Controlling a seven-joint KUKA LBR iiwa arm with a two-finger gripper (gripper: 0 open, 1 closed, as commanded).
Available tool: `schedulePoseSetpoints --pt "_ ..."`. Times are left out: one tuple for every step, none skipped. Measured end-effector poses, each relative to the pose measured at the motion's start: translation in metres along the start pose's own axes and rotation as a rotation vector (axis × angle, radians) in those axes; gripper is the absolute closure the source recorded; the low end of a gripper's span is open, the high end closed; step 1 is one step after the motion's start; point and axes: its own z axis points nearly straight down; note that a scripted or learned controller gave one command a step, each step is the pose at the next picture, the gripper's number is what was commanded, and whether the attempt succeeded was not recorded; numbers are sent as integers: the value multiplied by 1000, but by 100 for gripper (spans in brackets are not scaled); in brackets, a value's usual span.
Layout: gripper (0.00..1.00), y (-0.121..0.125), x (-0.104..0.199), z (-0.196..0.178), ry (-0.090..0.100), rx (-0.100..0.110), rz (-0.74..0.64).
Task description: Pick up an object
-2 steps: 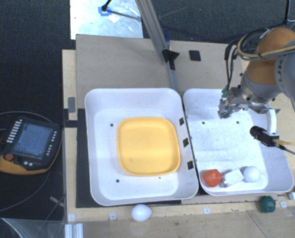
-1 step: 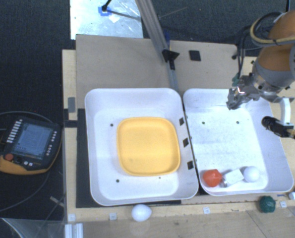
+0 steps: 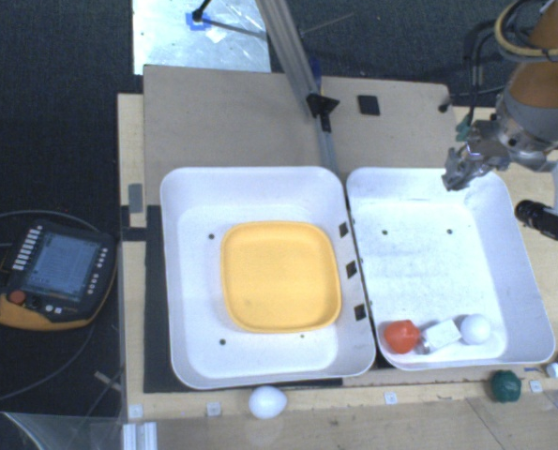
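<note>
**A:** Where are the things the arm could pick up?

**B:** They sit bunched in the near corner of the right bin [image 3: 504, 251]: an orange-red ball [image 3: 400, 336], a small white block [image 3: 442, 335] touching it, and a white ball [image 3: 475, 328] against the block's other end. My guess is they have slid or rolled down against the bin's low wall.

**A:** And the other bin?

**B:** The left bin [image 3: 185, 251] holds a square yellow plate [image 3: 280, 276], lying flat in its middle, well apart from the three small items.

**A:** Where is the end effector?

**B:** The end effector [image 3: 459, 174] hangs over the far rim of the right bin, at the opposite end from the cluster. It is dark and small here, so I cannot tell how it is set; nothing is visibly held.

**A:** Anything outside the bins?

**B:** On the counter [image 3: 222, 111], a white egg [image 3: 267, 401] lies just beside the left bin's near wall, and a dark green ball [image 3: 505, 385] sits near the right bin's near corner. An orange-edged control pendant [image 3: 52, 275] rests off to the left.

**A:** How far along is the pick?

**B:** I judge it not yet begun.
</note>
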Motion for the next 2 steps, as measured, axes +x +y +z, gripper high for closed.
schedulePoseSetpoints --pt "100 -1 48 -5 2 4 -4" --pt "100 -1 102 5 1 4 -3"
